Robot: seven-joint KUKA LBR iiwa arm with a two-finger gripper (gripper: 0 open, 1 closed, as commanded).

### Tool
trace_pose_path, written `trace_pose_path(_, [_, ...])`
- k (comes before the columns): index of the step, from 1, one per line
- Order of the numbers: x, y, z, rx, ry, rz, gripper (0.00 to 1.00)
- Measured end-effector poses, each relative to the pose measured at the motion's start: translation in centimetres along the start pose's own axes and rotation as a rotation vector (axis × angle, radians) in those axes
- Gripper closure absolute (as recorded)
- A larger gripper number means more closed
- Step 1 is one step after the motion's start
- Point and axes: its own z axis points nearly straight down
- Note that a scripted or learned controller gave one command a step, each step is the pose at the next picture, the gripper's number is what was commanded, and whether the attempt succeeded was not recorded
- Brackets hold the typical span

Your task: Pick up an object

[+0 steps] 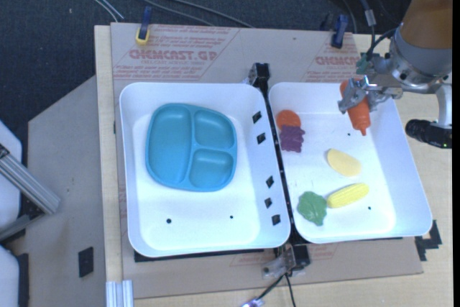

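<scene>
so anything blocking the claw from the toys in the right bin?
Nothing visible. The claw sits over the right bin at its far side, with an orange carrot-like toy right at it. The yellow piece, corn and broccoli lie apart in the open.

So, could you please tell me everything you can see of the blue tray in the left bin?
The blue tray is a light blue, rounded-rectangle dish that looks like smooth plastic. Raised ridges split it into three compartments: one long one on its left side and two smaller ones stacked on its right. It lies flat, right side up and turned slightly askew, on the floor of the left bin, toward that bin's far half. Nothing sits in it, and nothing but the bin floor touches it.
</scene>
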Motion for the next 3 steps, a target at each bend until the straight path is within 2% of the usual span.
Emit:
trace_pose_path(1, [0.0,0.1,-1.5,0.003,0.001,0.000,1.00])
trace_pose_path(3, [9.7,0.4,2.2,0.010,0.003,-0.004,1.00])
